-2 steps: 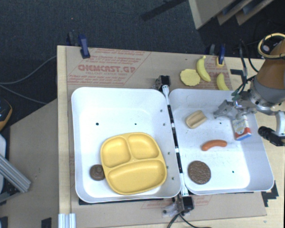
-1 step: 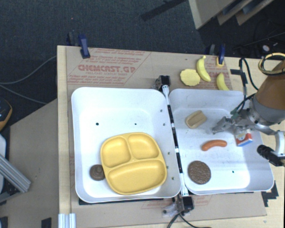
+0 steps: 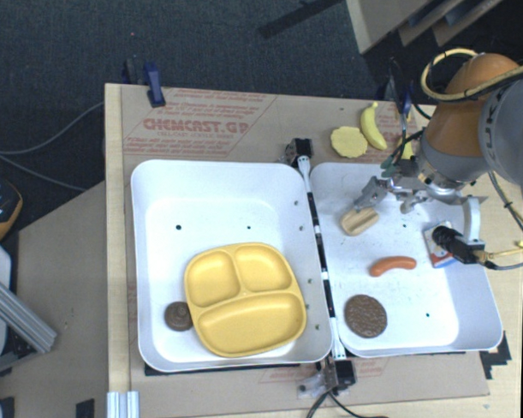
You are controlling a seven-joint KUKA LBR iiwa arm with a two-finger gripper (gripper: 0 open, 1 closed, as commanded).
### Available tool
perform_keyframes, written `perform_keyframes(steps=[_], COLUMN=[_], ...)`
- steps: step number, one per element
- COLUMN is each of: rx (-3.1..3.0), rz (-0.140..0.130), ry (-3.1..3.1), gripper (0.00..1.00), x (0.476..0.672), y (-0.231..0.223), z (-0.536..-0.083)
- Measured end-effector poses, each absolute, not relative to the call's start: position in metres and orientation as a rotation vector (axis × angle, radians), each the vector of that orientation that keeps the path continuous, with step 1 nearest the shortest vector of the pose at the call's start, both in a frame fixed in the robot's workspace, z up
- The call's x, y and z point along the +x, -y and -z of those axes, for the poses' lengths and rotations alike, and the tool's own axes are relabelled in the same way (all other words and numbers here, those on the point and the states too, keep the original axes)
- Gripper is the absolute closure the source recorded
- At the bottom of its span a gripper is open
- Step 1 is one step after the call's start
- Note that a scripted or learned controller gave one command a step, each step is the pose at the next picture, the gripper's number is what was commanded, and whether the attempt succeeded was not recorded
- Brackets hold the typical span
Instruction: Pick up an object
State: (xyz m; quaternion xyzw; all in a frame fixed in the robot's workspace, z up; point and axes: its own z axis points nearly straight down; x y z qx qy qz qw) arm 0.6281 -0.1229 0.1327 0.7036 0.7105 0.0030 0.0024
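In the right bin (image 3: pixel 463 322) a tan bread roll (image 3: pixel 359 221) lies near the back left. An orange-red sausage (image 3: pixel 392 266) lies in the middle, and a round brown patty (image 3: pixel 365 315) sits near the front. My gripper (image 3: pixel 387 197) hovers over the back of this bin, just right of and behind the roll. It is open, with nothing between its fingers. Its left finger (image 3: pixel 368 196) points down toward the roll. The left bin (image 3: pixel 159 200) holds a yellow divided plate (image 3: pixel 244 297) and a small brown disc (image 3: pixel 178 316).
A banana (image 3: pixel 374 126) and a yellow round piece (image 3: pixel 349 142) lie on the board behind the right bin. A small red and blue item (image 3: pixel 438 253) sits under the arm's black fitting (image 3: pixel 453 240). A clip (image 3: pixel 299 151) joins the bins at the back.
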Motion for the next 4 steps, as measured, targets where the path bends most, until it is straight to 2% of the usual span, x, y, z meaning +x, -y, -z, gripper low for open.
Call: perform_keyframes(steps=[1,2,3,4], rx=[2.217,2.216,2.228,2.223], rz=[-0.002,-0.004,0.003,0.001], ry=[-2.222,-2.220,-2.218,-2.222], gripper=[0.00,1.00,1.00,0.00], x=[0.647,0.647,0.575,0.578], y=[0.126,0.126,0.157,0.155], z=[-0.082,-0.096,-0.158,-0.155])
